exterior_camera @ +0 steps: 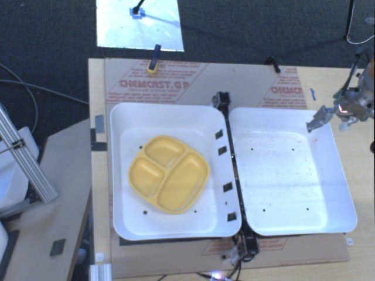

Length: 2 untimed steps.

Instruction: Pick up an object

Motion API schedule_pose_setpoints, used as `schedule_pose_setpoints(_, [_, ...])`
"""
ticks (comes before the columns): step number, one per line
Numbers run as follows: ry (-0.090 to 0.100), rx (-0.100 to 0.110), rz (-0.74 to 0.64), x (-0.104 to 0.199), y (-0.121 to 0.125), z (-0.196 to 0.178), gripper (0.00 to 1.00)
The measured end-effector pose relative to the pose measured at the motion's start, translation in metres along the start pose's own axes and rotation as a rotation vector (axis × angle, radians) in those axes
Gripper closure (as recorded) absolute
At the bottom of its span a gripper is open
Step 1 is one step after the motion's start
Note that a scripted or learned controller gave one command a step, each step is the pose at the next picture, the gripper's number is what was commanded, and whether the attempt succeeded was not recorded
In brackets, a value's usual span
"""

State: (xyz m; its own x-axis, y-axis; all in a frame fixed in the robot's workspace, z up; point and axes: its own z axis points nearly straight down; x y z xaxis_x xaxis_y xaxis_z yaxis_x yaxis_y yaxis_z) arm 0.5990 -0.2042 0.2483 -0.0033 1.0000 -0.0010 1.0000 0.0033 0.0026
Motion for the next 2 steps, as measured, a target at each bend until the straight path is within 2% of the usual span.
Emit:
schedule_pose_setpoints(1, [0.006,0.016,0.006,-0.002,-0.077,0.144,0.0])
schedule_pose_setpoints(2, [0.004,0.004,-0.006,0.07,-0.06,0.165,0.0])
